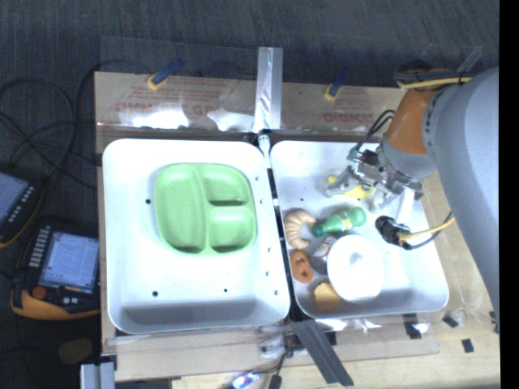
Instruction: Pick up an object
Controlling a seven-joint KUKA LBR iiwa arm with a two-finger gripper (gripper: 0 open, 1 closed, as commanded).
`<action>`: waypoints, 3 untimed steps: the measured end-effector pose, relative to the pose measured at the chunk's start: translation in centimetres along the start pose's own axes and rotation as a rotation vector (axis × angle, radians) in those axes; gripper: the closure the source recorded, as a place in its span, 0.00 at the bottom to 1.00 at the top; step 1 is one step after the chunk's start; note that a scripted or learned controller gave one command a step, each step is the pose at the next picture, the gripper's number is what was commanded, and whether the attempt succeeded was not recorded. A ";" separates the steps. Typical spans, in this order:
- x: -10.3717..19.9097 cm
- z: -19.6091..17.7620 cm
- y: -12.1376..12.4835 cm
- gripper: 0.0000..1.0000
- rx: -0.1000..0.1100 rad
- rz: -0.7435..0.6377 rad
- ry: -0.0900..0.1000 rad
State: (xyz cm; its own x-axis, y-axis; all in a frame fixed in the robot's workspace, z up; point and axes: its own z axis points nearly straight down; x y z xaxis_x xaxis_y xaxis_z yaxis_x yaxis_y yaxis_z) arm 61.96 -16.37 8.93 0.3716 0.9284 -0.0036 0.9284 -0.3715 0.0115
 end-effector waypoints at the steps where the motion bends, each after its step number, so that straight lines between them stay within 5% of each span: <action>1: 0.0 -1.0 0.0 1.00 0.001 -0.003 -0.003; 2: 0.0 -1.0 0.0 0.00 0.001 -0.002 -0.003; 3: -2.0 0.0 -2.1 0.00 -0.001 -0.165 0.004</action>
State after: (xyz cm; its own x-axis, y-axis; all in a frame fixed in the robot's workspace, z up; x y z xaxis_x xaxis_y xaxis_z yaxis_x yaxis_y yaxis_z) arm 59.24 -17.44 8.97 0.2137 0.9769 -0.0018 0.9768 -0.2137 0.0120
